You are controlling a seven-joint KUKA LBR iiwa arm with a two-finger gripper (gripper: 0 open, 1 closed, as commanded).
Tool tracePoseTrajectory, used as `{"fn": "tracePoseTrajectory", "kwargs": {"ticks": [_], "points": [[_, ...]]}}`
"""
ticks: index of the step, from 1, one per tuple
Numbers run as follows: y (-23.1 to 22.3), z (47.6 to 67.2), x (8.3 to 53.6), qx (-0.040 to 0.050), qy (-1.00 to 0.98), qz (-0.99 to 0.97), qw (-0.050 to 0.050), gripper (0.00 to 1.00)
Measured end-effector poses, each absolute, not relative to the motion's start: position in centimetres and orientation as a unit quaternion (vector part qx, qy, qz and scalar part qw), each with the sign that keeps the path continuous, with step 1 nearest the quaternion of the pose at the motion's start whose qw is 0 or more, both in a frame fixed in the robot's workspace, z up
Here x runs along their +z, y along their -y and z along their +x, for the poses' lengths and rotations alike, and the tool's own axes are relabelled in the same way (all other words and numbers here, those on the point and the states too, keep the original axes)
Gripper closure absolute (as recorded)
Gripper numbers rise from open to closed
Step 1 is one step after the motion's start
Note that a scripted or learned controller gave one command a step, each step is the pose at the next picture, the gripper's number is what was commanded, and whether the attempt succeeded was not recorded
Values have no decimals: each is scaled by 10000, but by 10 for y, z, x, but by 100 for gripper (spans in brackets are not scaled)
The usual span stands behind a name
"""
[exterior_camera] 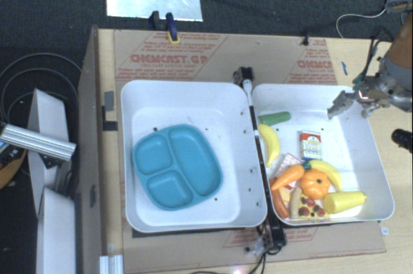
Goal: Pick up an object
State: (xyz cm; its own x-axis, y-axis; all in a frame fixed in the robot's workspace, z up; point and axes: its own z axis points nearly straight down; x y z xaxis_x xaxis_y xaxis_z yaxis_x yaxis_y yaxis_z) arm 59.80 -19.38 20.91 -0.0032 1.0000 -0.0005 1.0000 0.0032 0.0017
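Lying crosswise, green pickle [275, 117], tool [352, 102] apart.

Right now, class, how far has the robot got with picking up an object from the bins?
Done: nothing looks picked; the toy foods lie in the right bin, among them the banana, the small carton and the orange. In hand: the hand sits over that bin's upper right corner with nothing visible between its fingers. Left: reach an item, grip it and lift. The left bin holds a blue divided tray.
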Motion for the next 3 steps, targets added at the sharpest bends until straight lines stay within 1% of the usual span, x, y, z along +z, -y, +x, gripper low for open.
{"fn": "tracePoseTrajectory", "kwargs": {"ticks": [1,2,3], "points": [[188,545,82,36,-7058,7084,4,0],[153,645,90,44,-7109,7033,62,0],[78,670,86,25,-7106,7036,20,0]]}}
